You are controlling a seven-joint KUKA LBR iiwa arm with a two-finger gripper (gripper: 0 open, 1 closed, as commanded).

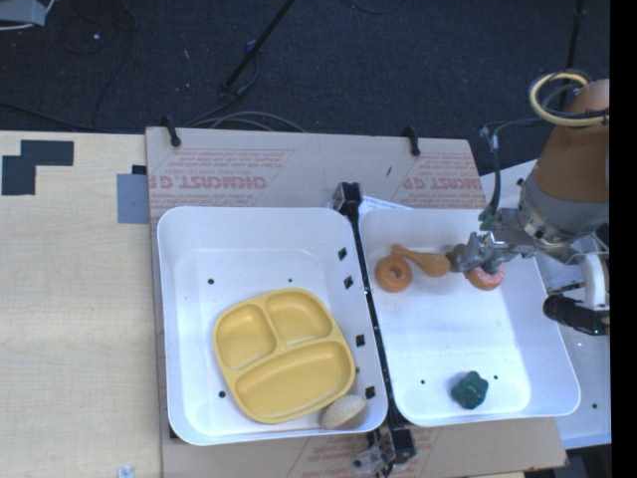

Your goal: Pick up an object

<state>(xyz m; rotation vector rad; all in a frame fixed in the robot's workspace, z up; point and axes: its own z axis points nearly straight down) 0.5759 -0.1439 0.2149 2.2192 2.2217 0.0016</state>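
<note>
divided tray (284, 355) in left bin (189, 267), doughnut (394, 275) in right bin (518, 366), gripper (476, 257) above it

Smooth plastics over matt wood and cardboard

The two bins (179, 267) look like smooth white plastic; the yellow divided tray (284, 355) has a soft plastic sheen. The tabletop (70, 317) is pale matt wood grain, the printed sheet (299, 172) under the bins dull cardboard.

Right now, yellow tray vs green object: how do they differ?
The yellow tray lies in the left bin; the green object sits in the right bin, near its front edge. The tray is far larger, filling much of its bin floor, while the green object is a small lump. The tray is flat with three compartments; the green object is rounded. The gripper touches neither.
</note>
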